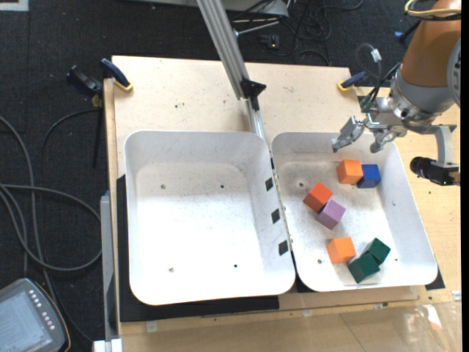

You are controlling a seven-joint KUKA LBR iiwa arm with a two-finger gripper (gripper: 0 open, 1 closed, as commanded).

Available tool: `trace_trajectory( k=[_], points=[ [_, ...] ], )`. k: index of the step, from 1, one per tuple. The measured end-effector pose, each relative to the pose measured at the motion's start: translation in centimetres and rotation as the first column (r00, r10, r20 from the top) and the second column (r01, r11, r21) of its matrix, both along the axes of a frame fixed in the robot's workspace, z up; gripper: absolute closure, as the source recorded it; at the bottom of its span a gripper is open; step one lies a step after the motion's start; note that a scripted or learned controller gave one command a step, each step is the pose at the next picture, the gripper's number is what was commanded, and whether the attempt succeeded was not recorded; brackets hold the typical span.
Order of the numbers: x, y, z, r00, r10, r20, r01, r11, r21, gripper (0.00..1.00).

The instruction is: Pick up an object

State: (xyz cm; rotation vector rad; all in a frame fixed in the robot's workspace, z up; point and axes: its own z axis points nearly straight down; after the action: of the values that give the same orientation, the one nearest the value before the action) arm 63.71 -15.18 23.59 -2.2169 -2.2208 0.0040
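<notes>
Several small blocks lie in the right bin (pixel 410 196): an orange block (pixel 349 171) touching a blue block (pixel 369 175), a red-orange block (pixel 318 196) next to a purple block (pixel 331 213), and lower down another orange block (pixel 341 249) beside two dark green blocks (pixel 369 260). My gripper (pixel 361 142) hangs above the far end of the right bin, just beyond the orange and blue pair. Its fingers (pixel 344 141) are spread open with nothing between them.
The left bin (pixel 146 196) sits beside the right one, sharing a middle rim. A slanted metal pole (pixel 223 39) runs from the top down to the bins' junction. Clamps hold the board at its far corners (pixel 110 75).
</notes>
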Motion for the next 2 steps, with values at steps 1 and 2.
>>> trace_trajectory(
  k=[1,2],
  points=[
    [0.0,0.0,0.2,1.0,0.001,0.003,-0.001,1.0,-0.001,0.0],
    [-0.9,0.3,-4.7,1.0,-0.002,-0.001,0.002,1.0,-0.001,0.0]
  ],
)
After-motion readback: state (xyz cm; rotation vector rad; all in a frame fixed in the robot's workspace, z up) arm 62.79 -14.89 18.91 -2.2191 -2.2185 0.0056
